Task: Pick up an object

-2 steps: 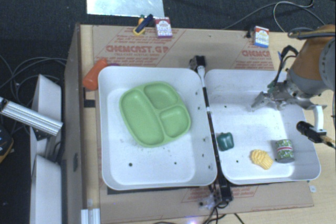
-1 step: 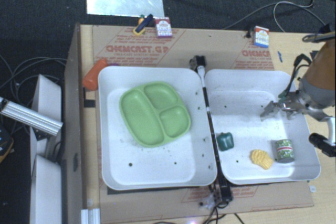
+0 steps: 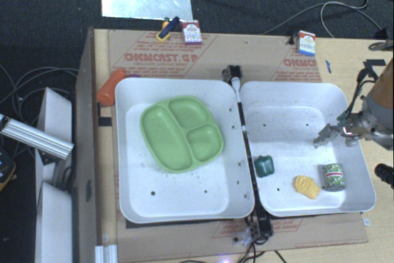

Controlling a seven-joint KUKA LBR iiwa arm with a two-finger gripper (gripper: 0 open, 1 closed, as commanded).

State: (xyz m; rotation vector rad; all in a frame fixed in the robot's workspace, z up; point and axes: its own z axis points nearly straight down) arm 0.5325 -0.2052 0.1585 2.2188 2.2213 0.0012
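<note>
1. Gripper (image 3: pixel 330 132) hangs over the right bin (image 3: pixel 289 105), at its right side, above and just left of the can (image 3: pixel 333 177). Whether it is apart or together I cannot tell; nothing is seen in it.
2. Can stands upright near the bin's lower right corner, close to the right wall. It looks small, stiff and probably light; its round side may be slippery, so a hold across the middle of the body, square to its axis, seems best. The near wall leaves little room on that side.
3. Yellow toy (image 3: pixel 306 186) lies just left of the can, apart from it. It looks lumpy and perhaps soft, so it could give under a squeeze; take it across its narrow width.
4. Pepper (image 3: pixel 264 165), dark green, sits well left of the can, beside the bin's left wall. Small and rounded, it may roll out of a pinch.
5. Green tray (image 3: pixel 181 132) lies in the left bin (image 3: pixel 132 194), far left of the can. Broad and flat, only its rim offers a hold.
</note>
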